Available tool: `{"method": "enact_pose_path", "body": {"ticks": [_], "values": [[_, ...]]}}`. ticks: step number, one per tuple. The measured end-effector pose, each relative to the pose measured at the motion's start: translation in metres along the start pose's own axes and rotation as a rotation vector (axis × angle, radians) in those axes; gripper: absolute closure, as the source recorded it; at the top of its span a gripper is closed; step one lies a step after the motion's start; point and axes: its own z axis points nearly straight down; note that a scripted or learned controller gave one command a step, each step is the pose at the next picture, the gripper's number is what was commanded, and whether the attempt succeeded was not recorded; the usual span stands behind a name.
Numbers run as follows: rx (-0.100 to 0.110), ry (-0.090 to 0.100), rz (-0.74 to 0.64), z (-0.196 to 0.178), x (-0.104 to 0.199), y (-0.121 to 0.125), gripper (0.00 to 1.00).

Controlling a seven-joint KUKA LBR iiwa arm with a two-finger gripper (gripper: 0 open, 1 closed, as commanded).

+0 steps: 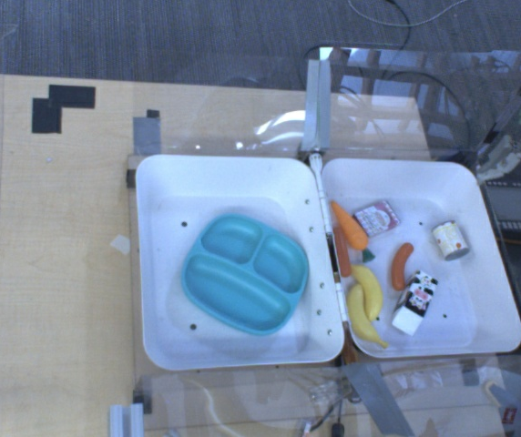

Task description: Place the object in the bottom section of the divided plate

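So the left bin (156,244) has the blue divided plate (245,273) sitting in the middle, its long section on the near side. Right bin (479,208) holds everything else: carrot (349,226) and banana (366,304) along the left wall, pink packet (375,218), sausage (402,265), cow-print carton (415,303), small can (450,240) far right. Can't tell the gripper's state or where it sits relative to these.
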Motion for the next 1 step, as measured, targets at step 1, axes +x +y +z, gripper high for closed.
{"method": "enact_pose_path", "body": {"ticks": [1], "values": [[-0.001, 0.001, 0.031, -0.088, 0.0304, 0.0373, 0.0]]}}
